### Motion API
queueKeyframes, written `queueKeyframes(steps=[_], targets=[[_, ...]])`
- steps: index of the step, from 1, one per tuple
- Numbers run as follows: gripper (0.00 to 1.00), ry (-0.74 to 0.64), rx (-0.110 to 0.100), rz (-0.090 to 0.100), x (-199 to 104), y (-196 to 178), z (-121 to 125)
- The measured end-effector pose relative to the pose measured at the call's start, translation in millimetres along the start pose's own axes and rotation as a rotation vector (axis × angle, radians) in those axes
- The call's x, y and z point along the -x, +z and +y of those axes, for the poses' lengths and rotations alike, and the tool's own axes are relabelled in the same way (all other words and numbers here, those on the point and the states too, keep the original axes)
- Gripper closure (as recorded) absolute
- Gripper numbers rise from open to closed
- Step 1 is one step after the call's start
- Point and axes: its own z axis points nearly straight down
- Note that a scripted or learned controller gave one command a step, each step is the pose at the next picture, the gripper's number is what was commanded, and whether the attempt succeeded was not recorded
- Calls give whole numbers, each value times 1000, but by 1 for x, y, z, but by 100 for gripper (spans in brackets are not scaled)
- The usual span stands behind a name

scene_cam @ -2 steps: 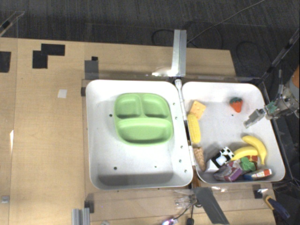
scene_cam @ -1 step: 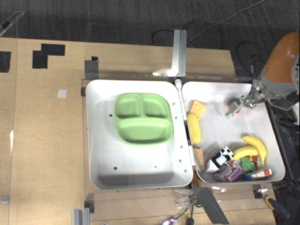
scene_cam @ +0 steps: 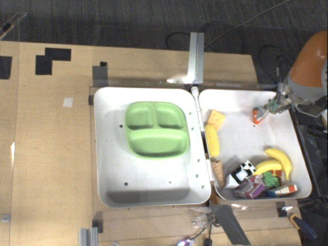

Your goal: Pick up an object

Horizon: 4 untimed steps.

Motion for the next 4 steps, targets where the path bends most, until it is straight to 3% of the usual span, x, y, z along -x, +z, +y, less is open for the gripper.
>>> queueKeyframes(steps=[1,2,3,4], targets=[[100,311,-4,5,-88,33,36],[0,313,-5,2,-86,33,34],[0,323,-6,4,-92,34,55],[0,218,-12,7,-37,35,54]])
